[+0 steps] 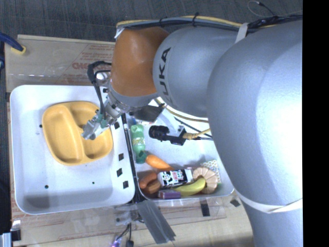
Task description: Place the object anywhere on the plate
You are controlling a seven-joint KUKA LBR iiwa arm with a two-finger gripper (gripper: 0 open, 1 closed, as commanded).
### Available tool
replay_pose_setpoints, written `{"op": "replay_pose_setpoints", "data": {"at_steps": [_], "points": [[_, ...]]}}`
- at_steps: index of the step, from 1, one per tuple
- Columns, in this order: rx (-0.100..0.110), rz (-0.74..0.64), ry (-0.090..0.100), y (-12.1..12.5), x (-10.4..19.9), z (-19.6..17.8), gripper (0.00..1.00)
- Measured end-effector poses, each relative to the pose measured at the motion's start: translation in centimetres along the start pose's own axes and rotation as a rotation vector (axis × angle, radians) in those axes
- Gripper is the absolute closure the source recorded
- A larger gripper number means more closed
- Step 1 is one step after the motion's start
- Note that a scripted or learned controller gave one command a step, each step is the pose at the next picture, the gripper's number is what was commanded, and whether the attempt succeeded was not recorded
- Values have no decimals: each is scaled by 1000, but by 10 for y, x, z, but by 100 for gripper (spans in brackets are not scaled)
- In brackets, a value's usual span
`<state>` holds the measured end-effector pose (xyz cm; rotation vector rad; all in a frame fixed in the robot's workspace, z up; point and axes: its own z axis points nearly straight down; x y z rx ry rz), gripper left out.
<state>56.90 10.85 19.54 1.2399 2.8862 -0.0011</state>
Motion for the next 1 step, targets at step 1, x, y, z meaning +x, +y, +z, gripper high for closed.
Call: {"op": "replay_pose_setpoints", "data": {"at_steps": [1], "points": [[0,1,0,0,0,0,0]]}}
